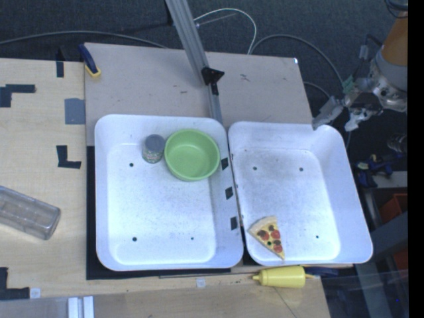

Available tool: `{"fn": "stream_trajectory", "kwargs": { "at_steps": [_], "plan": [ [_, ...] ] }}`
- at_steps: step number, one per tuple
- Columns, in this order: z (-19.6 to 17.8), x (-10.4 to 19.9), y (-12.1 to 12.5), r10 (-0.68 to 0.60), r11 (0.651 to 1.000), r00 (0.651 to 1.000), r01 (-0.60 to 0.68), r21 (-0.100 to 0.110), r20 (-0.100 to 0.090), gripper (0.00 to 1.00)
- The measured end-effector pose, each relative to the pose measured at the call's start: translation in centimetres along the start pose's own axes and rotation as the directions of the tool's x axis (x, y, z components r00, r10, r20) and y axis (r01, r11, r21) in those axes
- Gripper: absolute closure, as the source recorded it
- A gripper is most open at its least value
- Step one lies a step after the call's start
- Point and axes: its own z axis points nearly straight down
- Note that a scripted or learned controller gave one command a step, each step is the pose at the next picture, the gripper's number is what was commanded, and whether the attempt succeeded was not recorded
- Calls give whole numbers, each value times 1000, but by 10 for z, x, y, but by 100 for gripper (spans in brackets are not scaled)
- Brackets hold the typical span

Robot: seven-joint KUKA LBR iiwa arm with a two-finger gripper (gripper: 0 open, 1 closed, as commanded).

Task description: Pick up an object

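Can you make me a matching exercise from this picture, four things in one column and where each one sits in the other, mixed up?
Things:
1. green bowl
2. pizza slice
3. yellow bottle
4. clear plastic container

Places:
A. near corner of the right bin
B. on the wooden bench at far left
C. far side of the left bin, beside a small grey can
D. outside the bins, just below the right bin's near edge

Pairs: 1-C, 2-A, 3-D, 4-B

Pale wooden bench (40,131) (black tape marks) on dark grey carpet (285,5).
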Motion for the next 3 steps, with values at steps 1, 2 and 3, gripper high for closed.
{"fn": "stream_trajectory", "kwargs": {
  "at_steps": [1, 2, 3],
  "plan": [
    [0, 0, 0, 0, 1000, 1000, 0, 0, 0, 0],
    [65, -1, -3, 1, 1000, 1000, -1, 6, -1, 0],
    [111, -3, 2, 1, 1000, 1000, -1, 5, 0, 0]
  ]
}}
